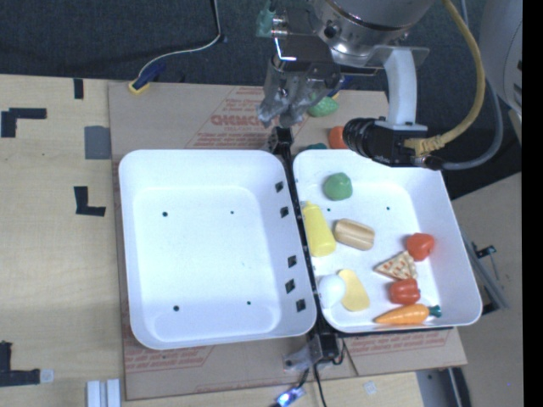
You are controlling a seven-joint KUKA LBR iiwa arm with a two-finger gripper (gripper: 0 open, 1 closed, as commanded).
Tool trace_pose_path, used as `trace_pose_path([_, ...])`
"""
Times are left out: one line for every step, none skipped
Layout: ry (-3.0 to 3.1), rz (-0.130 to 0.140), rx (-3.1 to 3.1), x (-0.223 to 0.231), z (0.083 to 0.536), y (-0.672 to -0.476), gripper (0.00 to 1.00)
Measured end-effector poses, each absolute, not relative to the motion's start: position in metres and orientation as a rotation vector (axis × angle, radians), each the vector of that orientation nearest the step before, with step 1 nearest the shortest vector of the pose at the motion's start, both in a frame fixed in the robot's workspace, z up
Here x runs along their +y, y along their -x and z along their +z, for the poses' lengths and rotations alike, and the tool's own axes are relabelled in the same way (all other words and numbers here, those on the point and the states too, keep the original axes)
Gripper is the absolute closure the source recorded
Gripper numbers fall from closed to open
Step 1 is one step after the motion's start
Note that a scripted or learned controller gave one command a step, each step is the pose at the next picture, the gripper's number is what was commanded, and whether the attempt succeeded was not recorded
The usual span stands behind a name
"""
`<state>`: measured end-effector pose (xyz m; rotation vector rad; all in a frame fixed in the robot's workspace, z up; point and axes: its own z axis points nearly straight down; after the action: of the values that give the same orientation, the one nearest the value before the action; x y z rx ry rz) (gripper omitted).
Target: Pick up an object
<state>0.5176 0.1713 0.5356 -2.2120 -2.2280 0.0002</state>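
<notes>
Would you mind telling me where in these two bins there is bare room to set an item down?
The left bin is bare across its whole floor. In the right bin, one patch lies free between the green ball and the tomato. Its lower half is crowded, around the carrot.

Smooth glossy white plastic bins, shiny plastic toy carrot and tomato, matt brown cardboard sheet, bright metal gripper.

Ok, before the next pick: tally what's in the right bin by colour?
Green: 1, ball
Yellow: 2, bottle, wedge
Tan: 2, bread roll, cracker
Red: 2, tomato, pepper
Orange: 1, carrot
White: 1, egg
Total: 9
</notes>
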Motion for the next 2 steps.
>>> trace_pose_path([2.213, 0.002, -2.227, 0.205, 0.535, -0.482, 1.00])
trace_pose_path([2.216, 0.002, -2.225, 0.235, 0.534, -0.483, 1.00])
